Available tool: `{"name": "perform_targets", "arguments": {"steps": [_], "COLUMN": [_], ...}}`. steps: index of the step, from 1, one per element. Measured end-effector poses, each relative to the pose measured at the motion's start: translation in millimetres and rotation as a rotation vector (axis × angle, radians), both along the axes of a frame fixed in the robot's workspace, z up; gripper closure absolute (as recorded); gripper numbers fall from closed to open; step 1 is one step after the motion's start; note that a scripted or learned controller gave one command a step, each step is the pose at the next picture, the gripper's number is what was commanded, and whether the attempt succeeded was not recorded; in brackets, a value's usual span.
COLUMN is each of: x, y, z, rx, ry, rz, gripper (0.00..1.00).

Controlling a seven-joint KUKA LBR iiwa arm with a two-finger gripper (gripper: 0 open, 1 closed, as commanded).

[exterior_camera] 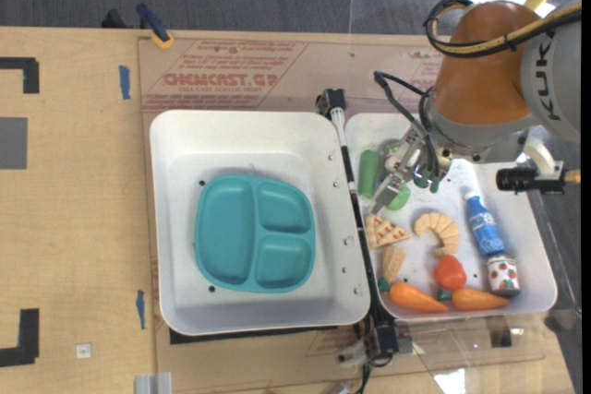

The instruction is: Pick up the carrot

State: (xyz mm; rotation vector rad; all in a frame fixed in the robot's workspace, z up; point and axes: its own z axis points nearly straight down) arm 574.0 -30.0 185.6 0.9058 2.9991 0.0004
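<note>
Arm: grey body with an orange band, reaching in from the right; the letters "KU" read on its grey casing at the right edge.
End effector (404,173): hangs low over the upper left part of the right bin (545,268), just beside a green cylinder-shaped piece (369,172); its fingers look slightly parted with nothing between them.
Carrot (417,296): orange, lying along the near wall of the right bin at its lower left, well apart from the end effector.
Second carrot-like piece (480,297): orange, just right of the carrot, along the same wall.
Tomato-like red piece (451,272): between the two orange pieces and just above them.
Pizza slice (386,230): above the carrot, near the bin's left wall.
Croissant (439,230): right of the pizza slice.
Blue bottle (483,227): right of the croissant; label too small to read.
Small red and white carton (501,275): below the bottle; print not legible.
Left bin (171,198): holds a teal divided plate (254,233).
Desk (74,198): a cardboard sheet under the bins bears faded red lettering, too mirrored and blurred to read with certainty.
</note>
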Motion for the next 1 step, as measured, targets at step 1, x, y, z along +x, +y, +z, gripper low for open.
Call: {"name": "perform_targets", "arguments": {"steps": [1], "x": [-42.0], "y": [-32.6], "z": [-0.1], "rx": [0.001], "ry": [0.006], "rz": [0.164], "gripper": [0.0]}}
